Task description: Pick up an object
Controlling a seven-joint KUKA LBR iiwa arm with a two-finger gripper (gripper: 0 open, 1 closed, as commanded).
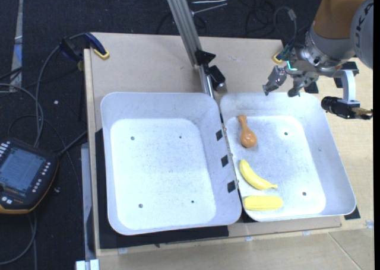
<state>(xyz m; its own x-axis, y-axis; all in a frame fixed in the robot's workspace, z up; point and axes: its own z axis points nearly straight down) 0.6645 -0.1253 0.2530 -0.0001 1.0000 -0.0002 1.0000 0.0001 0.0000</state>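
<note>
The right bin (320, 162) holds three small objects near its left side. An orange-brown drumstick-shaped toy (246, 133) lies at the upper left. Below it rests a yellow banana (256, 177), and a yellow oblong piece (262, 203) sits near the front wall. My gripper (284, 87) hangs above the far rim of the right bin, well apart from all three objects. Its two fingers point down and stand spread, with nothing between them.
The left bin (160, 162) lies beside the right one. A slanted metal pole (189, 25) rises from a mount between the bins' far corners. Yellow-and-blue clamps (95, 46) grip the bench's far edge. A pendant (21, 174) and cables lie on the floor at left.
</note>
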